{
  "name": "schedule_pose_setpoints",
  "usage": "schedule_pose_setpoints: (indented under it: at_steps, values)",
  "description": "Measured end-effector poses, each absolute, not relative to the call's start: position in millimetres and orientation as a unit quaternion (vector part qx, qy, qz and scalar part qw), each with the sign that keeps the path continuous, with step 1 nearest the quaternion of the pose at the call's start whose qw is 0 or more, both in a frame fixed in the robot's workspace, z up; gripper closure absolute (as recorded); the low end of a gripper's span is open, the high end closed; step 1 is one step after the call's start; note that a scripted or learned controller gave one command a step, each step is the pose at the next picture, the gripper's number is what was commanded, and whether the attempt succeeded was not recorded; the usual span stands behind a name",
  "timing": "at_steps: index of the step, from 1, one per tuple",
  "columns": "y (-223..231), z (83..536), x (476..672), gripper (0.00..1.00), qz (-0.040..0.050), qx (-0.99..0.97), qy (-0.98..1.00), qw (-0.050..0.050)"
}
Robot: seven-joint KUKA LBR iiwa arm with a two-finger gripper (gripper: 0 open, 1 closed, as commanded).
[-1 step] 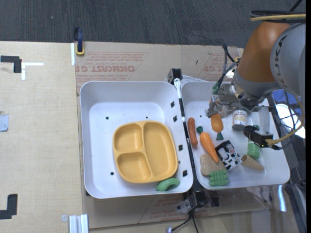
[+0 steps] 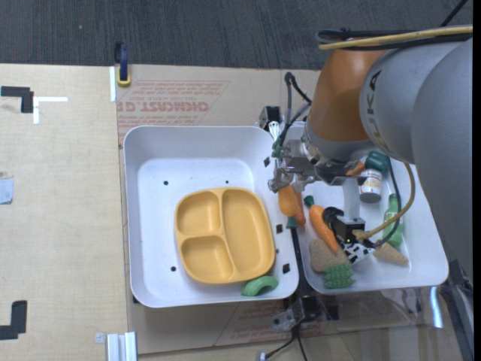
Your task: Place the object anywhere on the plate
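Look first at the orange carrot-shaped toy [image 2: 292, 204]: it hangs point-down right over the rims where the two bins meet, near the middle of their shared edge, and its top sits between the fingers of the hand [image 2: 286, 180], which is closed on it. The yellow three-compartment plastic plate [image 2: 224, 235] lies in the left white bin [image 2: 150, 224], toward that bin's near right corner, just beside the carrot but apart from it. A green curved toy piece [image 2: 260, 284] rests by the plate's near edge.

Your grey arm with its orange band [image 2: 342, 89] comes in from the right and bends down steeply, wrist directly above the bins' shared edge. In the right white bin [image 2: 421, 269] you see a second orange carrot toy [image 2: 325, 227], a tan slice-shaped toy [image 2: 324, 256], a green ridged toy [image 2: 339, 276], a small brown-capped bottle [image 2: 370, 184] and a cone-shaped piece [image 2: 391, 255]. Both bins stand on the pale wooden surface [image 2: 60, 239].
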State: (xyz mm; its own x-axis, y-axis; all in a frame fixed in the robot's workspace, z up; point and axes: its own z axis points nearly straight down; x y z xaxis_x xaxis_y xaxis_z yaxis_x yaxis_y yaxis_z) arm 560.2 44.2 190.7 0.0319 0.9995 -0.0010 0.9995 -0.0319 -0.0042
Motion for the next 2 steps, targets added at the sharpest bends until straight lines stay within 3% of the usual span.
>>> schedule_pose_setpoints:
  at_steps: [1,2]
  values:
    - [129.8,223.6,542.4,1.0,0.0007,-0.726,-0.688,0.0]
    - [129.6,223.6,542.4,0.0,0.001,-0.725,-0.688,-0.001]
